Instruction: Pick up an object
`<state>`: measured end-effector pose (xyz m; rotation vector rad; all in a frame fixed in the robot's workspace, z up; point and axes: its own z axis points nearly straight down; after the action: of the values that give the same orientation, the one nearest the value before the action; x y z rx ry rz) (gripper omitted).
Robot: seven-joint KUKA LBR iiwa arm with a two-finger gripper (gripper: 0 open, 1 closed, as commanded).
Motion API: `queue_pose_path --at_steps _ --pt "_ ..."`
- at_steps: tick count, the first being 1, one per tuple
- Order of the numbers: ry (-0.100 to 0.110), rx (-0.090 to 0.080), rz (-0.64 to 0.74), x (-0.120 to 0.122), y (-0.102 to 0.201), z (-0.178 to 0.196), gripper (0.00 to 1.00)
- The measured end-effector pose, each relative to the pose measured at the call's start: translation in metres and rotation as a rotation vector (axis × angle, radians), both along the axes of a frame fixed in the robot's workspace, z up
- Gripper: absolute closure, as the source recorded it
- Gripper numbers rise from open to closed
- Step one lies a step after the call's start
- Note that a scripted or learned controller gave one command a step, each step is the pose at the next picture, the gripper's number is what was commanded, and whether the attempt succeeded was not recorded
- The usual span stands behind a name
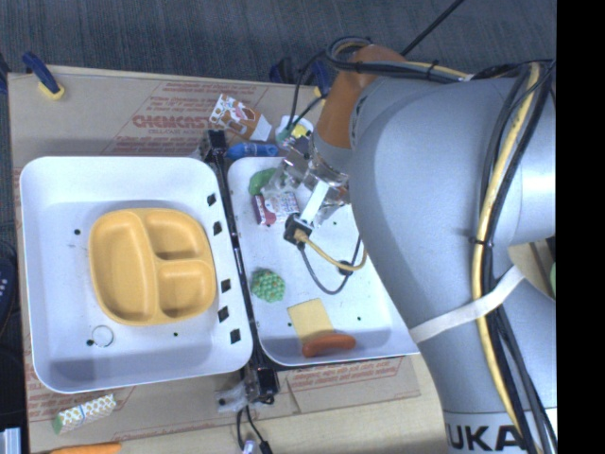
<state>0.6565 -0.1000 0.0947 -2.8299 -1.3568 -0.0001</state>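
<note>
My gripper (301, 201) hangs low over the far end of the right bin (378, 296), under the orange band of the wrist. Right beside it, to the left, lie a white and red packet (272, 206) and a green item (261, 180); I cannot tell whether the gripper touches them. Nearer the front of the same bin sit a green knobbly ball (267, 285), a yellow cheese-like block (310, 317) and an orange sausage-shaped piece (328, 344). The arm's grey body hides the bin's right side.
The left bin (47, 197) holds a yellow divided tray (151, 263). Beyond the bins lie a small printed box (233, 113) and a blue object (251, 148). A patterned packet (85, 411) rests on the cardboard at the front left. A yellow cable (326, 258) loops below the gripper.
</note>
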Motion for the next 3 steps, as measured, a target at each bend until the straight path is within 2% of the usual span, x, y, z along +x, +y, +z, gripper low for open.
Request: queue_pose_path --at_steps 1,2,3 --pt "0.004 0.0 0.048 -0.043 0.006 0.018 0.0" --pt "-0.005 -0.001 0.064 0.002 0.01 0.0 0.0" --pt "-0.011 -0.001 -0.178 -0.062 0.007 0.002 0.0"
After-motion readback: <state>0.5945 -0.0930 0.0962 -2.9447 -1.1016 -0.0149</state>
